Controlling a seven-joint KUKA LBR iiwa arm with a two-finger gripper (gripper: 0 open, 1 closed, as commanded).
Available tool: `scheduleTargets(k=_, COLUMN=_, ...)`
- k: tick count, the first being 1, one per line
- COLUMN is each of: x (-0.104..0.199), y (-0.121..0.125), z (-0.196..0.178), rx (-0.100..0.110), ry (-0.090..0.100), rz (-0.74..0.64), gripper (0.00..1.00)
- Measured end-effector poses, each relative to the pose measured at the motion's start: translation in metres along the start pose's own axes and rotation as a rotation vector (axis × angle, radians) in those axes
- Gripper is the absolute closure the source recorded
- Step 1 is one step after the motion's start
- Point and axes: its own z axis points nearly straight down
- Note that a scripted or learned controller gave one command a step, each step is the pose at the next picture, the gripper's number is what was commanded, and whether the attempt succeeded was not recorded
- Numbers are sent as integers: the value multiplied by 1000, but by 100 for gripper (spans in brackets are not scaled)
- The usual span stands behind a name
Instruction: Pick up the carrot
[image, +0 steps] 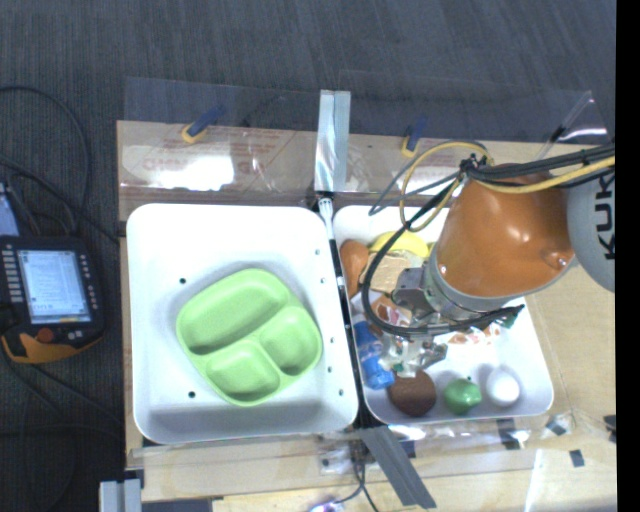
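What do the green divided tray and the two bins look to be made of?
The green tray: likely moulded plastic, matte to satin, with a uniform colour and soft rounded compartment edges. The left bin and right bin: probably thin formed plastic, white and slightly glossy, with rounded corners and faint glare on the walls.

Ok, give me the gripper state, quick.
Gripper: low in the right bin, above the brown ball; open or shut cannot be told, and no carrot is seen held.
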Motion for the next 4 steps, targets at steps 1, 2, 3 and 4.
scheduleTargets(k=1, x=95, y=-46, z=-161, rx=12, ry=-1, rz=28, gripper=100)
scheduleTargets(k=2, x=45, y=-15, z=-117, rx=0, ry=-2, rz=-269, gripper=100)
scheduleTargets(k=3, x=23, y=-2, z=-36, rx=-3, ry=-2, rz=-555, gripper=100)
scheduleTargets(k=4, x=21, y=-3, z=-45, rx=-3, ry=-5, rz=-554, gripper=100)
